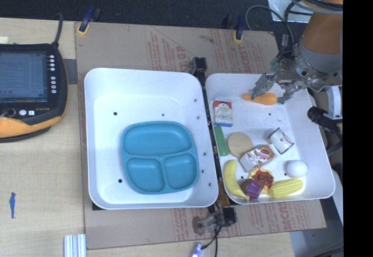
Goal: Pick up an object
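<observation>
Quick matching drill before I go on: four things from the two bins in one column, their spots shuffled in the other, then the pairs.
Things:
1. blue divided tray
2. orange carrot
3. white egg
4. banana

Places:
A. right bin, near right corner
B. right bin, far end, between the open fingers of the gripper
C. left bin, middle
D. right bin, near left corner

Pairs: 1-C, 2-B, 3-A, 4-D

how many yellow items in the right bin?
2. A banana along the bin's near-left edge, and a corn cob at the near edge, right of the banana. The pile between them may hide more.
</observation>
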{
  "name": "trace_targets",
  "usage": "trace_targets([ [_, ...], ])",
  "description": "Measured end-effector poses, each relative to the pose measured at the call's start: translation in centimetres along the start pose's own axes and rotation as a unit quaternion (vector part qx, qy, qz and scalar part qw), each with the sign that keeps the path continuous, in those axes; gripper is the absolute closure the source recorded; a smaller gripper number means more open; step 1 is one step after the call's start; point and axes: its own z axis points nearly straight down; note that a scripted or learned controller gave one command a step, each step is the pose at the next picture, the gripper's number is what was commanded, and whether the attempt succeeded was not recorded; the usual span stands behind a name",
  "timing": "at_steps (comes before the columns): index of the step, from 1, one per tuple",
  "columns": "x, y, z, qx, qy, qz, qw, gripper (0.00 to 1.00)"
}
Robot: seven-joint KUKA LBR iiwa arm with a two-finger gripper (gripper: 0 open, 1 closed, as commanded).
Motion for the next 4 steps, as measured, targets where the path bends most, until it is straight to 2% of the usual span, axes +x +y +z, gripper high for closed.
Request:
trace_targets([
  [1,2.6,-5.6,-3.5,0.0,0.0,0.001,1.0,0.0],
  [2,3.8,-8.9,1.0,0.0,-0.001,0.0,1.0,0.0],
  [3,2.4,-10.1,10.1,0.0,-0.001,0.0,1.0,0.0],
  [4,-0.4,-6.9,10.6,-0.004,0.0,0.001,1.0,0.0],
])
